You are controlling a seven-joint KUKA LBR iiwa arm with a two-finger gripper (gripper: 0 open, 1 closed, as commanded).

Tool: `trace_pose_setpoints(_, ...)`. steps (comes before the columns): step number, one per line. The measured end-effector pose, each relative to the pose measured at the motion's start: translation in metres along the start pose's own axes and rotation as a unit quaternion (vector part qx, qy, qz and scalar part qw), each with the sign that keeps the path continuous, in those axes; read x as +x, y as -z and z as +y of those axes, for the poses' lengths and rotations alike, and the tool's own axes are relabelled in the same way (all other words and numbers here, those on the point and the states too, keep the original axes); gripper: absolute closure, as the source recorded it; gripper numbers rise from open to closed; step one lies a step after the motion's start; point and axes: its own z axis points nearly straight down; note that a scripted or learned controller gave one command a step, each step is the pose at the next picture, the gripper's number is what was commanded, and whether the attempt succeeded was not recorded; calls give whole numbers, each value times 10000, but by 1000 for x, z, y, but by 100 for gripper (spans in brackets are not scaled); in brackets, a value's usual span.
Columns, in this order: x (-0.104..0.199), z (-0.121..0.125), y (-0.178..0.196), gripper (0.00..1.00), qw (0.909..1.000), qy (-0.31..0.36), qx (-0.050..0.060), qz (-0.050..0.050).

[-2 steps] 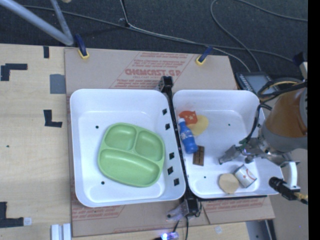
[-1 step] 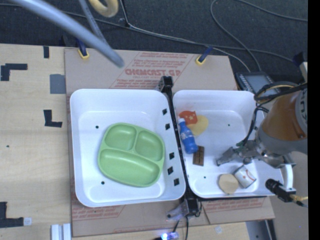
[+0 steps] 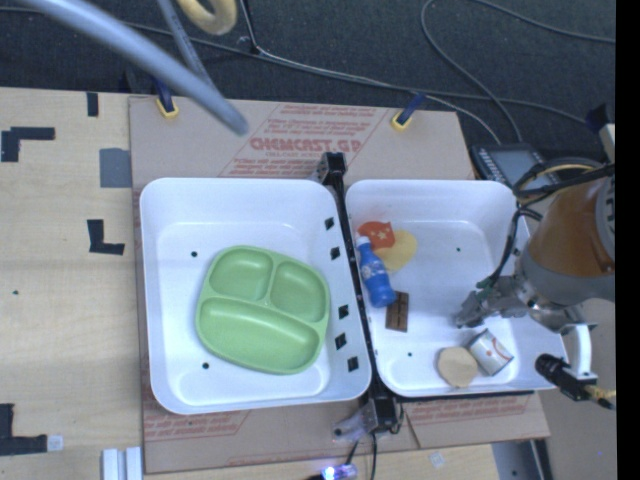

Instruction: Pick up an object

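- The arm (image 3: 570,243) reaches in from the right, its orange band sitting over the right edge of the right bin (image 3: 440,196).
- The gripper (image 3: 478,313) hangs low over the right part of that bin, above bare white floor; whether the claw is wide or narrow I cannot tell, as the fingers are a dark blur from here.
- Nothing can be seen caught in it.
- Just near-right of the gripper lies a small silver can (image 3: 491,351) on its side, close by but apart from it.
- Touching the can on its left is a round tan piece (image 3: 457,367), at the near wall of the bin.
- Left of the gripper, well apart, a small brown block (image 3: 398,312) lies on the bin floor.
- Just beyond it, a blue bottle (image 3: 376,275) lies along the bin's left wall, with a red piece (image 3: 376,232) and a yellow piece (image 3: 400,251) at its far end.
- The left bin (image 3: 170,218) carries a green divided plate (image 3: 264,309) with three compartments, lying flat in the middle.
- Both bins rest on a brown cardboard sheet (image 3: 300,138) with red lettering.
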Motion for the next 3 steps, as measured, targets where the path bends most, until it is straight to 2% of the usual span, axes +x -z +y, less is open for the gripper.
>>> trace_pose_setpoints(2, -9, 4, 119, 100, 10000, 4, 1, 13)
trace_pose_setpoints(3, -9, 5, 164, 100, 10000, 5, 5, 14)
